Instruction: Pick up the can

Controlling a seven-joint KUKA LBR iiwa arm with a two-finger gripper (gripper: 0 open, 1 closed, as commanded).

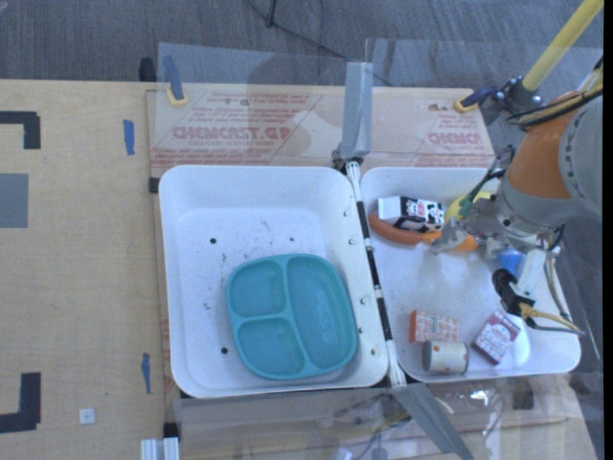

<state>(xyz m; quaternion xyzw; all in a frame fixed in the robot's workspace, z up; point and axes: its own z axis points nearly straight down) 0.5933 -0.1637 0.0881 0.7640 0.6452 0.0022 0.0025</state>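
step: approach, can (444,356) not yet grasped | gripper (458,240) above can, near orange thing (402,234), grip state cannot tell | next: move to can, descend

My bench (77,286) is pale wood, and it carries two shallow white bins side by side. The left bin (192,209) sits near the middle of the bench top, and the right bin (565,353) touches it along a shared edge. Behind both bins a clear sheet (239,123) with red lettering lies flat on the wood. Black tape marks (24,127) sit at the far left edge, and short blue tape strips (128,137) are stuck near the left bin's corners. A grey square (11,199) lies on the wood at the left, well apart from the bins.
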